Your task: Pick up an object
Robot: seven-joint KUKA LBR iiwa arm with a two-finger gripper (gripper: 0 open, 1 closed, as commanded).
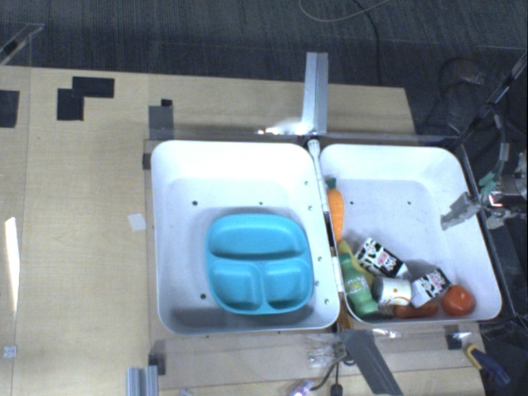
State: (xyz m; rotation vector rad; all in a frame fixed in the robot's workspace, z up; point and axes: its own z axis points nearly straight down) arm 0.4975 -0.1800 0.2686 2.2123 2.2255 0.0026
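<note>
Objects for picking crowd the lower part of the right bin (429,167): green bottle (356,285), carrot (335,211), tomato (458,301). Left bin (177,221) holds a blue tray (260,261). At right edge, the end effector (459,213) hovers; its state cannot be told. Approach step; it must next descend over one item.

A blue divided tray (260,261) lies in the left bin (173,180). Black tape marks (84,96) sit on the counter (74,246). A cable (363,7) loops across the floor.
</note>
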